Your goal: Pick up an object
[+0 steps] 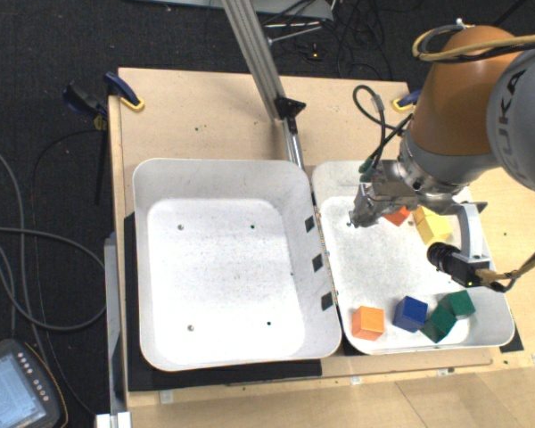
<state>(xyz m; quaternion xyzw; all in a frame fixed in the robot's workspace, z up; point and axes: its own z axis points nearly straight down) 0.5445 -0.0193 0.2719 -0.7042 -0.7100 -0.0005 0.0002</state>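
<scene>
While cables [18, 266] trail over dark carpet [45, 43], the bench [205, 114] carries two bins [223, 257]; the gripper [364, 210] hangs low over the right bin [374, 257], grip unclear.

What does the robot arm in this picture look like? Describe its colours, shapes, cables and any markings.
The arm is bulky and rounded, grey with a broad orange band above the wrist and part of dark KUKA lettering on its casing. Black cables loop beside the wrist. The gripper is a small dark metal assembly.
</scene>
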